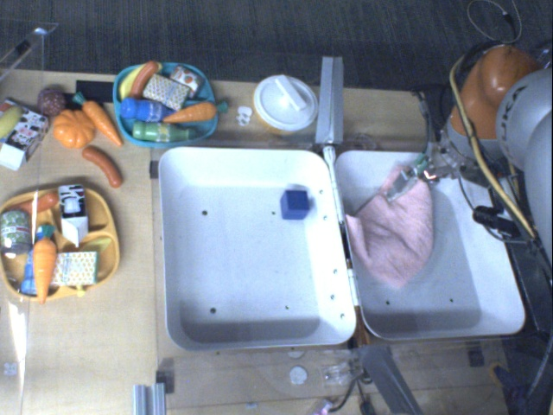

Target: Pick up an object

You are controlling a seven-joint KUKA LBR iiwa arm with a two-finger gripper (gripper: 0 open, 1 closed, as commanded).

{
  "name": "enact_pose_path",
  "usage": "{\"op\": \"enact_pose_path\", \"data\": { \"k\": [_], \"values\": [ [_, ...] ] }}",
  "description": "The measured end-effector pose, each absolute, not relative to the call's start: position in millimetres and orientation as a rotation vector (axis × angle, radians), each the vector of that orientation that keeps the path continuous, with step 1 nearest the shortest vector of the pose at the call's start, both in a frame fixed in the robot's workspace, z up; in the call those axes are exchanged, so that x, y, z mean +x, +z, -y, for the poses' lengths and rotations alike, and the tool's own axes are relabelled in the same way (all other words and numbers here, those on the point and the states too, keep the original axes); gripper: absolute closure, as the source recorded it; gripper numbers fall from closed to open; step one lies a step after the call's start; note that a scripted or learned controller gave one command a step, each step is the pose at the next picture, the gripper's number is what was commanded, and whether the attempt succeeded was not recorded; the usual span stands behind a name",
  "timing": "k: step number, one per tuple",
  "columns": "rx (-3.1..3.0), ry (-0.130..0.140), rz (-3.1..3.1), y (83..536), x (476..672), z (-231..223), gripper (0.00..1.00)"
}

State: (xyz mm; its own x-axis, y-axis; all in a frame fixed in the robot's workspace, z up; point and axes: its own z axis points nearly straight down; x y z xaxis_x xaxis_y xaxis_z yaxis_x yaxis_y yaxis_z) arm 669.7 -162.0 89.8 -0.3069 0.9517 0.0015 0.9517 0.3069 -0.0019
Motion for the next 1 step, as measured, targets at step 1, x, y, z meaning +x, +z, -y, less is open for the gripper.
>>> {"op": "enact_pose_path", "data": {
  "k": [1],
  "values": [
    [-1.995,-0.008,2.436,88.1,663.9,178.3,0.00]
  ]
}}
